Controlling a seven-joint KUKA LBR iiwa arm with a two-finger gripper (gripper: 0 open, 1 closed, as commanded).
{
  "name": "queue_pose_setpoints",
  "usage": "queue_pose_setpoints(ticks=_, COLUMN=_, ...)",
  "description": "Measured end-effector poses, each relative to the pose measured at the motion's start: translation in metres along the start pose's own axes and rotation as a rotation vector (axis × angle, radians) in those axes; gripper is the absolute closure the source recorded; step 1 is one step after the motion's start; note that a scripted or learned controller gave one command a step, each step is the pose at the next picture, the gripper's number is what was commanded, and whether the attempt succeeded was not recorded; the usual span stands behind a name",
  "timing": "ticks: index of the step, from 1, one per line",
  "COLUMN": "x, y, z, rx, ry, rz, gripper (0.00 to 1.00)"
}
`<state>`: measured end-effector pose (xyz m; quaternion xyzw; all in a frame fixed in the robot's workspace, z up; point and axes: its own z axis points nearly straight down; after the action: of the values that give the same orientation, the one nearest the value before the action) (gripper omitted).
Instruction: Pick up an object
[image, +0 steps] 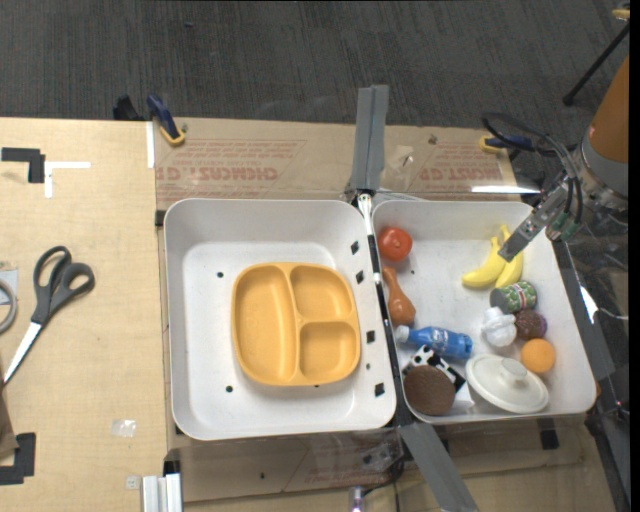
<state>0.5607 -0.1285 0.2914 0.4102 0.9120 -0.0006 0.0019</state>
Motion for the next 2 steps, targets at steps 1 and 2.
queue_pose_setpoints(ticks=1, x=0.038, y=0.045, z=0.029, rx=0.001, ry=0.004, rz=-0.062, gripper=1.00)
queue_pose_setpoints(ticks=2, x=-0.024, y=0.106, z=0.008, rx=0.000, ry=0.000, rz=-0.196, gripper=1.00)
